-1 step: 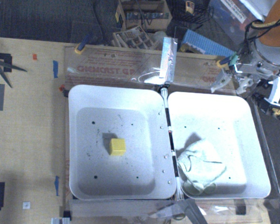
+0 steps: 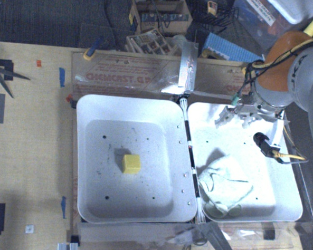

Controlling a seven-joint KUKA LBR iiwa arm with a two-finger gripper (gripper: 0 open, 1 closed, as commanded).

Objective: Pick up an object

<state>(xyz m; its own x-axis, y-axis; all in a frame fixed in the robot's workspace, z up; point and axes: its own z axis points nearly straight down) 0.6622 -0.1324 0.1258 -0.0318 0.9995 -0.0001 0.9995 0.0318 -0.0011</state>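
While the small yellow foam cube (image 2: 132,163) is sitting untouched in the left white plastic bin (image 2: 93,118), the two-finger gripper (image 2: 247,112) is hovering over the right bin's (image 2: 287,196) far edge, jaw state unclear, picking nothing yet.

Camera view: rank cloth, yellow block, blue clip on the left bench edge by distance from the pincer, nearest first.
From the pincer, over the right bin's far end:
1. Cloth, right bin, near side.
2. Yellow block, middle of left bin.
3. Blue clip, bench, far left.

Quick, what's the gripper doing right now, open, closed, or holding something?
Gripper: over the right bin's far end; open or shut cannot be told.
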